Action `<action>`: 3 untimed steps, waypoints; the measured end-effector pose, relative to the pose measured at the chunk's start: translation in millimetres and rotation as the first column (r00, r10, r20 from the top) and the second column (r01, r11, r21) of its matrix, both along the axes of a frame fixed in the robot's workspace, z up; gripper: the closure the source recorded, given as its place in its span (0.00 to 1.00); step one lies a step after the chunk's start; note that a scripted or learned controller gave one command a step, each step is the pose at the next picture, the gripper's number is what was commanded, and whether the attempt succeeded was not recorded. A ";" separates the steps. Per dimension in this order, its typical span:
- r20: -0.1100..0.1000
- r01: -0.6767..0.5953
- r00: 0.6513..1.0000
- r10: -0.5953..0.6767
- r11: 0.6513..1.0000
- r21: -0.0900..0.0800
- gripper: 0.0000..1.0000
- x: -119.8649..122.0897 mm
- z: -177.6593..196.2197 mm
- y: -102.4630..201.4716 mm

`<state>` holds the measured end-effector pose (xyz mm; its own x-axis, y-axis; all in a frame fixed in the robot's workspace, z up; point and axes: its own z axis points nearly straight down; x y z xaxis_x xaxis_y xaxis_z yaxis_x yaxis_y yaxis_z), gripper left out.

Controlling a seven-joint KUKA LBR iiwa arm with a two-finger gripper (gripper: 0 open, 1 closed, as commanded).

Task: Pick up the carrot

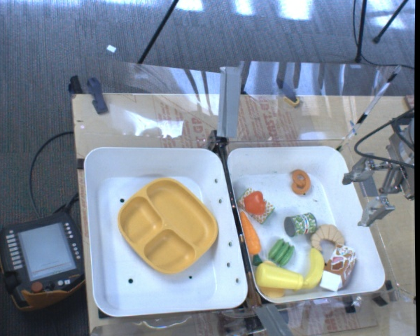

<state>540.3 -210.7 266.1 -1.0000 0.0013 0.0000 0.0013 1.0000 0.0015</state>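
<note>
Yellow plastic corn cob point(278, 277) lies at the right white bin's point(336, 161) near rim. Just left of it, along that bin's left wall, rests the slim orange carrot point(250, 235). Gripper point(375, 205) hovers beyond the bin's right rim.

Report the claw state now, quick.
Claw: cannot be told; it sits by the right bin's right rim, apart from the carrot and holding nothing visible.

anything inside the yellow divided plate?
All three compartments of the yellow divided plate show bare yellow. It covers part of the left bin's floor, so anything beneath it is hidden.
</note>
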 end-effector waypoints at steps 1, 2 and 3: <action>-0.008 0.118 0.993 -0.118 0.993 0.002 0.00 -40.9 -87.4 71.5; -0.002 -0.065 0.998 0.065 0.998 0.002 0.00 -47.5 -79.1 178.6; -0.003 -0.152 0.988 0.152 0.988 0.001 0.00 -56.8 -79.5 230.2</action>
